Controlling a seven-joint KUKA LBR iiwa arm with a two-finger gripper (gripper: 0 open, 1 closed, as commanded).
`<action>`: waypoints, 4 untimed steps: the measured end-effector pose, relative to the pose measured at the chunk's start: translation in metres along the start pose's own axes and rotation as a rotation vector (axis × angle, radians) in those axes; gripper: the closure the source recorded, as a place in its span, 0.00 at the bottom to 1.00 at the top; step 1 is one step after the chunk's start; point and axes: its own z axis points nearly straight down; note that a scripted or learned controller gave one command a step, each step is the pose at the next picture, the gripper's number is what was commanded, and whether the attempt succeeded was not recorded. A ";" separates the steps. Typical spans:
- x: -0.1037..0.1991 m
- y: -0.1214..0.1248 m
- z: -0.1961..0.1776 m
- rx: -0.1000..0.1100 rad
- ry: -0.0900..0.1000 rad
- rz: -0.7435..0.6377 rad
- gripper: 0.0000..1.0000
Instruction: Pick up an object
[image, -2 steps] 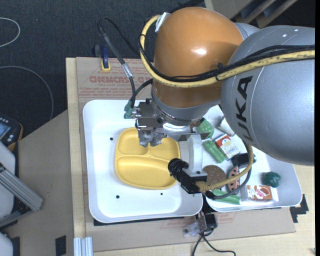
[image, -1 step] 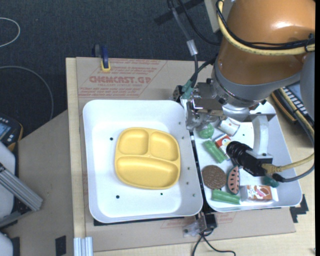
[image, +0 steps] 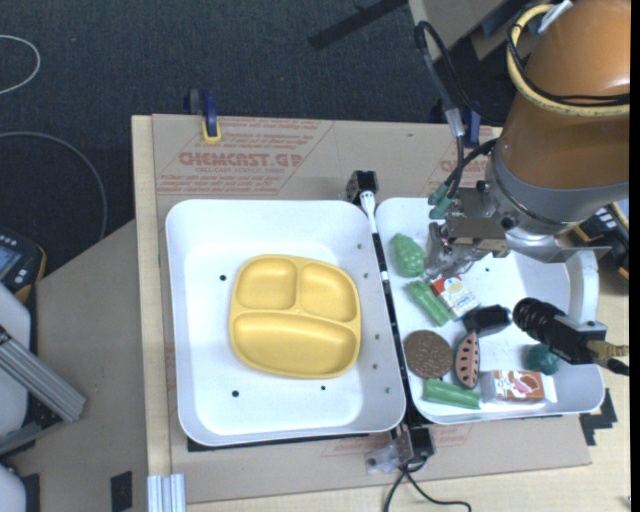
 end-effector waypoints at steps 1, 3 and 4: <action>0.061 -0.001 0.071 0.005 0.002 -0.014 1.00; 0.013 0.048 0.191 0.007 0.000 -0.002 1.00; 0.114 -0.003 0.170 0.001 0.008 -0.021 1.00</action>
